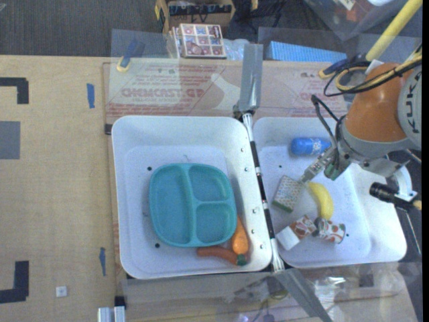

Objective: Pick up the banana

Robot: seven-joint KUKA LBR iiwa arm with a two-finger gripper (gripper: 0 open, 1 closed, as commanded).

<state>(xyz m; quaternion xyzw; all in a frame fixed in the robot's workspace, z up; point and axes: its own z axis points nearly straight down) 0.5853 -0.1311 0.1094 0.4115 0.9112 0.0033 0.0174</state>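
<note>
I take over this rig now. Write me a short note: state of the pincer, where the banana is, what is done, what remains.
Pincer: hangs over the right bin, just above the banana; open or shut cannot be told from here.
Banana: lies on the right bin's floor, beside a small grey grater, with a blue bottle farther back.
Done: approach, nothing lifted.
Left: grasp the banana and lift it.

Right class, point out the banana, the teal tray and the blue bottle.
banana (322,200), camera view, middle of its yellow curve
teal tray (193,205), camera view, ridge between its compartments
blue bottle (308,145), camera view, middle of its body
</note>
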